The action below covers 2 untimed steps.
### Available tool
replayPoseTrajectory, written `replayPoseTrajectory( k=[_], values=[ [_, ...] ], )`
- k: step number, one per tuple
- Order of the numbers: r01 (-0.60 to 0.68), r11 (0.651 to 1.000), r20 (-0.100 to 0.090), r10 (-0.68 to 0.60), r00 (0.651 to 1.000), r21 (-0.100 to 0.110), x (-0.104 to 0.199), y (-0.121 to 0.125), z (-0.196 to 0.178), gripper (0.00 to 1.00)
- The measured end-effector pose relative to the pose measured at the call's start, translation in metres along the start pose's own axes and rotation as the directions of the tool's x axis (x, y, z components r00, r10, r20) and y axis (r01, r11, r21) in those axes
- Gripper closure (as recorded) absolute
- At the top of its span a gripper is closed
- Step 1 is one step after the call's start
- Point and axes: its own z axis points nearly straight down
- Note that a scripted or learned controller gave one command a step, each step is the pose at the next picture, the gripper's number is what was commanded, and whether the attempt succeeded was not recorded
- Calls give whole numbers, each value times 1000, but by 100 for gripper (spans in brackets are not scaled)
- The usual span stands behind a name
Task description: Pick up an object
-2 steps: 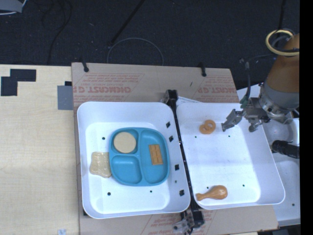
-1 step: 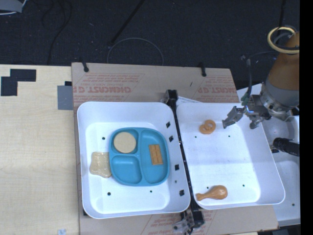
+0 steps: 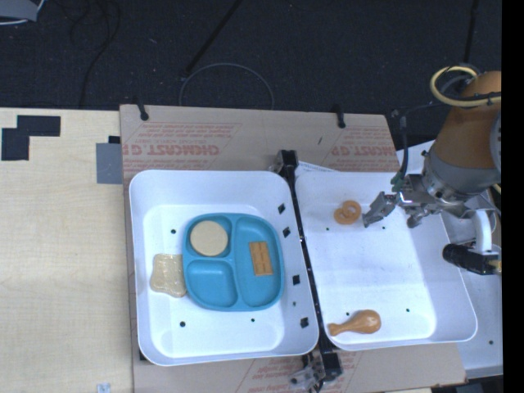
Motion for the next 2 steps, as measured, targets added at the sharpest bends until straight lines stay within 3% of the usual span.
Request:
replayPoseTrajectory(
  k=[1, 2],
  values=[
    [0, 1000, -1, 0, 1000, 1, 6, 1, 64, 0],
    [-2, 1000, 0, 2, 1000, -2, 7, 1, 102, 0]
  ],
)
